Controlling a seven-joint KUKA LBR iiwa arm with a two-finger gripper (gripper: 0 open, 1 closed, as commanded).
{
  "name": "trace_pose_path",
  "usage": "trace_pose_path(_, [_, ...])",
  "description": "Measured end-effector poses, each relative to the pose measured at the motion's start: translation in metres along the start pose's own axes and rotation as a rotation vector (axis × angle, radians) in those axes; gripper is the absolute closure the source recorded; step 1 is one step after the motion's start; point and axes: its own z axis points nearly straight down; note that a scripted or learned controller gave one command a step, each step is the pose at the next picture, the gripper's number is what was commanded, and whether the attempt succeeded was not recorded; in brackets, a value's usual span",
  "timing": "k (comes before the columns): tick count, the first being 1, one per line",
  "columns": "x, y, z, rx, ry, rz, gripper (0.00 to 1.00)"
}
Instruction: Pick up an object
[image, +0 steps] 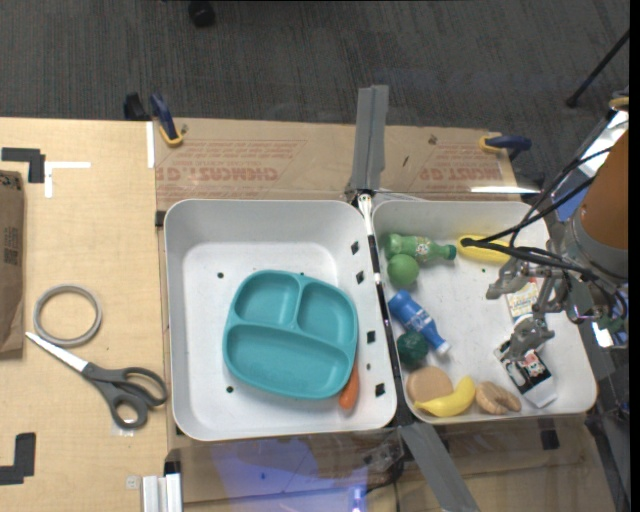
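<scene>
Now lowering the gripper (525, 345) into the right bin (470, 290), near its front-right corner (spread or closed: impossible to tell from above). Likely targeting the small black-and-white item (533, 375) just below it, near the bin wall. Descending straight, keeping off that wall and off the tan cookie-like piece (497, 398) beside it, centring over the item before closing.

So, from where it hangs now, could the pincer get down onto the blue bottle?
Probably yes. The blue bottle lies with bare bin floor on its right side, toward the pincer; only the dark green ball crowds its lower end.
</scene>
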Motion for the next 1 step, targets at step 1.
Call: trace_pose_path(1, [-0.0678, 0.0254, 0.0928, 0.000, 0.001, 0.007, 0.00])
